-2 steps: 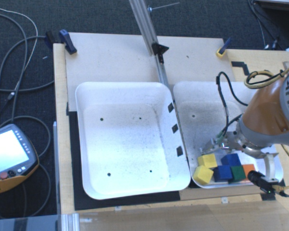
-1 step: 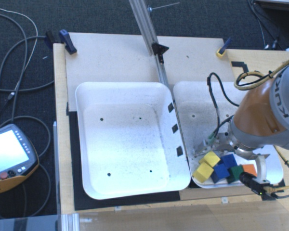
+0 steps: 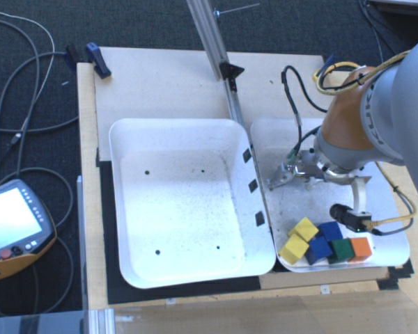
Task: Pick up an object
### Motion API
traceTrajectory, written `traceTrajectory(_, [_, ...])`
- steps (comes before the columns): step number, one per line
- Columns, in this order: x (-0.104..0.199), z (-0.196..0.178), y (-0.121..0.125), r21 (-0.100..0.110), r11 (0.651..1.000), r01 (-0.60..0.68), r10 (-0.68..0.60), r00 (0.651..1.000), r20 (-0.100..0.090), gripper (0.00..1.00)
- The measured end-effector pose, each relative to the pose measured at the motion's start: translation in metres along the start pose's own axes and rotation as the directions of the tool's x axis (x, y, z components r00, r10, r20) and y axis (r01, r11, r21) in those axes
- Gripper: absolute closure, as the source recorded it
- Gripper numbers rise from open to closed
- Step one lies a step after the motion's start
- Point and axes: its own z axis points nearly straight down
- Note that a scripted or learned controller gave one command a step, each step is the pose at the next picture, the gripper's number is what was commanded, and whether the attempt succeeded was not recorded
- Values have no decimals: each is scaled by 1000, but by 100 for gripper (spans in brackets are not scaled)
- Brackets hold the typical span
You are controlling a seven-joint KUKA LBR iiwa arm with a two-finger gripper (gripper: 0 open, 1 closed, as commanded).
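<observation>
Several small blocks cluster in the near corner of the right bin [image 3: 279,207]: two yellow blocks [image 3: 298,239], two blue blocks [image 3: 324,239], a green block [image 3: 343,250] and an orange block [image 3: 361,248]. My gripper [image 3: 284,177] hangs low over the middle of the right bin, close to its left wall. It is up and to the left of the blocks and apart from them. The grey wrist and its orange band [image 3: 345,120] cover the far part of the bin. I see nothing in the gripper.
The left bin [image 3: 125,138] lies beside the right one, with black clips along the shared wall. A slanted metal pole [image 3: 209,33] rises from the back. A black connector with a yellow cable [image 3: 352,218] hangs just above the blocks. A teach pendant [image 3: 14,225] lies far left.
</observation>
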Motion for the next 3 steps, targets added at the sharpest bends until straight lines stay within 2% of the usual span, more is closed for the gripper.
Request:
traceTrajectory(1, [-2,1,-4,7,1000,-4,4,1000,0,0])
traceTrajectory(2, [1,1,25,3,1000,-3,3,1000,0,0])
traceTrajectory(3, [3,1,-39,14,1000,-7,7,1000,-3,0])
